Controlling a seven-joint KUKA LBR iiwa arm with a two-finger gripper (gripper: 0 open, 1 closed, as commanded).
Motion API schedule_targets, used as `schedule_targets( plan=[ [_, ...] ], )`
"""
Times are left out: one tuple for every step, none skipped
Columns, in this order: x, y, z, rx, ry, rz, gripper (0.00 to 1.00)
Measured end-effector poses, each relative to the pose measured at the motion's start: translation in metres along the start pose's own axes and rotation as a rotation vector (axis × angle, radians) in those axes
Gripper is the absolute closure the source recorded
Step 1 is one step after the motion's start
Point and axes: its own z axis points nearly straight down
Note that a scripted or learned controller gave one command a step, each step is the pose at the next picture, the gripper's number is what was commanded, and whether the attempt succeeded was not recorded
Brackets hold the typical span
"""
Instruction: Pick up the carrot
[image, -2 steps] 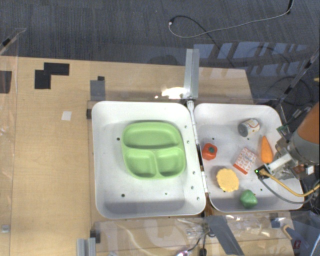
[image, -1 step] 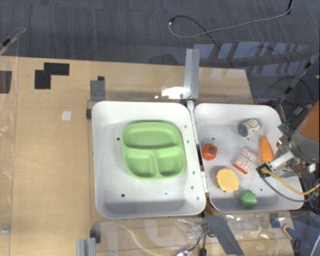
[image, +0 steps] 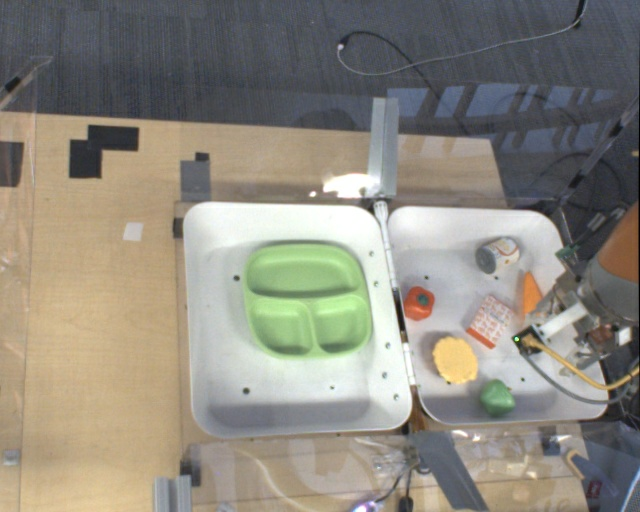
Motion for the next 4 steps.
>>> schedule_targets(
  plan=[
    [0.002,0.0,-0.01,0.0,0.002,-0.009,1.0],
    [0.05,0.026,0.003,-0.006,-0.003,0.033,1.0],
    [0.093,0.045,-0.076,-0.008,-0.002,-0.095,1.0],
    [0.093,0.045,-0.075,-0.007,-0.003,-0.095,0.0]
  ],
)
